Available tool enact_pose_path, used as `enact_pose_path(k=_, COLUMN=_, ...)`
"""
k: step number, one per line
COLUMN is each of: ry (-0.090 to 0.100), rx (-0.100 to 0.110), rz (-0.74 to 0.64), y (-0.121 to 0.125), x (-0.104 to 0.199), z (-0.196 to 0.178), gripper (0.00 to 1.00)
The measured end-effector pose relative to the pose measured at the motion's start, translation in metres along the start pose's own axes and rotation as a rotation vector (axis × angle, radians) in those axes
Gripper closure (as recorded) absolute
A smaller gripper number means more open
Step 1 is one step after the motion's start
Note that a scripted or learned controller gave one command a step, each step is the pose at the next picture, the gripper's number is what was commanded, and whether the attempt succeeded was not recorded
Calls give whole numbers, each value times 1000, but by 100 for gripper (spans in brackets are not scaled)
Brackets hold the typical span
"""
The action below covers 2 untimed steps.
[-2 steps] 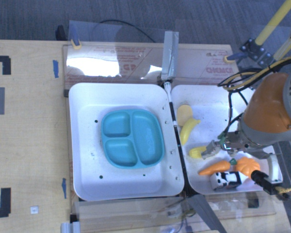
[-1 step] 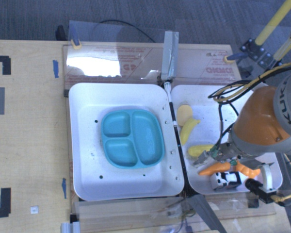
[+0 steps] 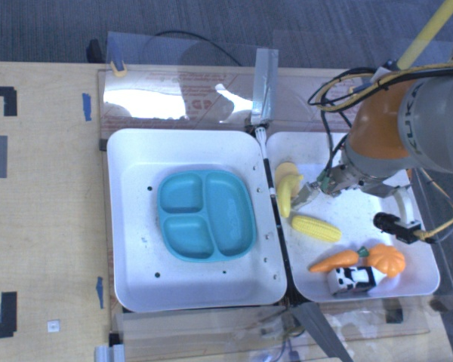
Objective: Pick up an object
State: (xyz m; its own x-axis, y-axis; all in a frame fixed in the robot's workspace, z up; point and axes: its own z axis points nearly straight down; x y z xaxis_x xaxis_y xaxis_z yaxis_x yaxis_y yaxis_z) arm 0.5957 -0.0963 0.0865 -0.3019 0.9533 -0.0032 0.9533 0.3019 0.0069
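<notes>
I see my gripper (image 3: pixel 311 192) by the right bin's (image 3: pixel 426 277) left edge, fingers apart, beside the banana (image 3: pixel 287 187).

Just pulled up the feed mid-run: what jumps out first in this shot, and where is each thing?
The bright blue divided plate stands out, lying in the middle of the left bin. In the right bin, the gripper is down by the banana at the bin's left side, with a corn cob just below it. Near the front edge sit a carrot, an orange pumpkin-like toy and a black-and-white cow toy.
</notes>
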Motion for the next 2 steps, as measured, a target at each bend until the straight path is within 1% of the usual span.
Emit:
enact_pose_path(k=1, ry=2, rx=4, rz=113, y=-84, x=9, z=-1, gripper=0)
enact_pose_path(k=2, ry=-2, rx=-3, rz=115, y=-82, x=7, z=-11, gripper=100)
